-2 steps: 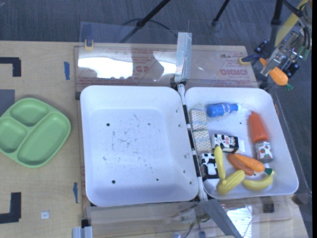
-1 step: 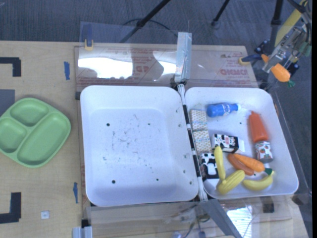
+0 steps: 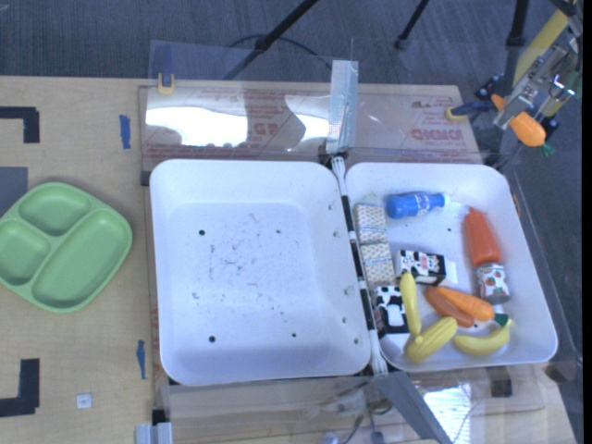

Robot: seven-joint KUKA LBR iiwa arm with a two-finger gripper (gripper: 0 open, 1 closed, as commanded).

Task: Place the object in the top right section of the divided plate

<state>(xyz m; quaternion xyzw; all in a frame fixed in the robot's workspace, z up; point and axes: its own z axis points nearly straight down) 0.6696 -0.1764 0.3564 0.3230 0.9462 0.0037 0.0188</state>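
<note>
One gripper [image 3: 536,109] sits at the far right corner beyond the bins, high and clear of them. At this distance you cannot tell whether it is clenched or released, nor whether the orange blob beside it is cargo.

Nearest it lies the right bin [image 3: 527,248], where the candidate objects are heaped, several of them touching: a blue bottle [image 3: 414,203], an orange bottle [image 3: 481,237], a carrot [image 3: 461,303] and a banana [image 3: 483,342]. The task does not name which one you are to take.

Next comes the left bin [image 3: 185,192], set between source and goal, so any carry must cross it.

Farthest off, on the bench [image 3: 74,109], rests the green divided plate [image 3: 109,218], apart from both bins. Its sections hold nothing, so judge the placing as not yet done.
</note>
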